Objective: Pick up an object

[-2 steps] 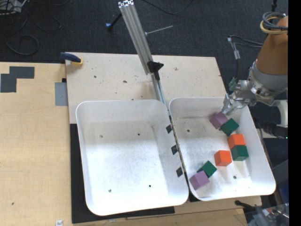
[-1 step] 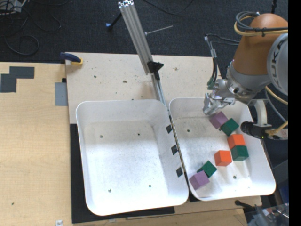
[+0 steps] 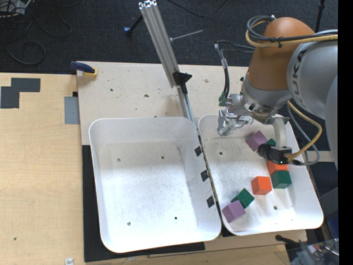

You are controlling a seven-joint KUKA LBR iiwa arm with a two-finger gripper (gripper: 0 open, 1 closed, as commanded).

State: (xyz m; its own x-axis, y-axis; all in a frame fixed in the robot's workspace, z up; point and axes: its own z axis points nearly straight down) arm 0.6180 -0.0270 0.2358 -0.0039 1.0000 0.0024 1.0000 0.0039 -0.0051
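Observation:
My gripper [image 3: 226, 127] hangs over the far left corner of the right bin [image 3: 309, 217], above bare floor, and I see nothing between its fingers. A purple block [image 3: 256, 141] lies just to its right. Further right sit an orange block [image 3: 274, 167] and a green block [image 3: 281, 179], close together. Toward the front are another orange block [image 3: 261, 185], a dark green block [image 3: 242, 197] and a second purple block [image 3: 233, 210] beside the divider.
The left bin [image 3: 110, 148] lies beside the right one, with black clips along the shared edge. A slanted metal pole [image 3: 165, 54] rises behind the bins. The grey arm with its orange band [image 3: 281, 54] looms over the right bin's far side.

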